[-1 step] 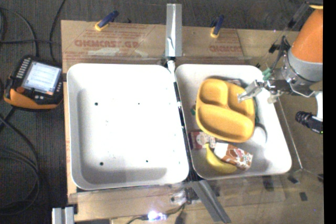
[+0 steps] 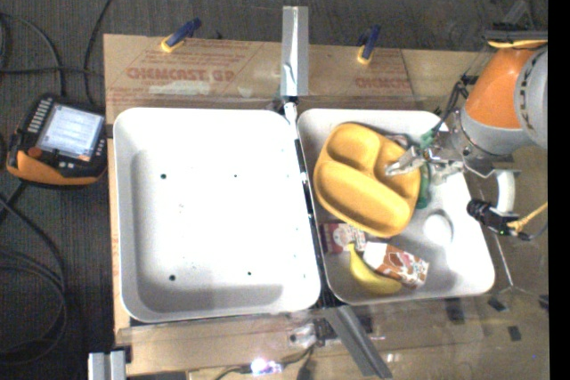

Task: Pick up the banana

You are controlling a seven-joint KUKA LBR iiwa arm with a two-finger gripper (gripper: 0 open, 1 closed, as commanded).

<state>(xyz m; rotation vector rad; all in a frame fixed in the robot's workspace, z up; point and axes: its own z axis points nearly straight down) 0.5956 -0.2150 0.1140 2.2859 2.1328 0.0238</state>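
Nearest the camera, at the top of the arm's reach, sits the grey KUKA arm (image 2: 508, 102) with its orange band, coming in from the right over the right-hand bin (image 2: 463, 267). Largest on the bench is the left-hand white bin (image 2: 214, 209), lying just beside the right one with their rims touching. Next in size is a big yellow-orange padded object (image 2: 361, 178), which I cannot name more exactly; it fills the upper left of the right bin. The gripper (image 2: 411, 160) is at that object's upper right edge and seems to touch it, but the fingers blur into cables and green fittings, so whether they stand wide or narrow cannot be told, and nothing is visibly held. The banana (image 2: 367, 274) lies low in the right bin, toward the front rim, well apart from the gripper and down-left of it. Its long axis runs roughly left to right with a slight curve, and a small printed packet (image 2: 403, 264) overlaps its right end, while another small wrapper (image 2: 341, 237) lies just above its left end. My judgement: the pick has not begun, and the gripper must travel toward the front rim and close across the banana's short width.
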